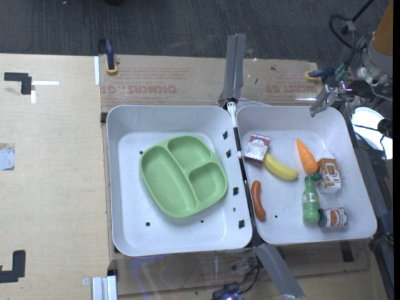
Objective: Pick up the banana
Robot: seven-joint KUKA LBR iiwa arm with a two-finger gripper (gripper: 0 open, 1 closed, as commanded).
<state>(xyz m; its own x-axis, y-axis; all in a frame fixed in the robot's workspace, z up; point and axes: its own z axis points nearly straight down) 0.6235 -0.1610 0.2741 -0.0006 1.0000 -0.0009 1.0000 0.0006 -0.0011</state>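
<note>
The yellow banana lies in the right bin, left of its middle, with one end touching a small red and white box. My gripper hangs over the bin's far right corner, well away from the banana and holding nothing that I can see. The arm comes in from the upper right.
An orange carrot, a small carton, a green bottle and a can lie right of the banana. A hot dog lies below it. The left bin holds a green divided plate.
</note>
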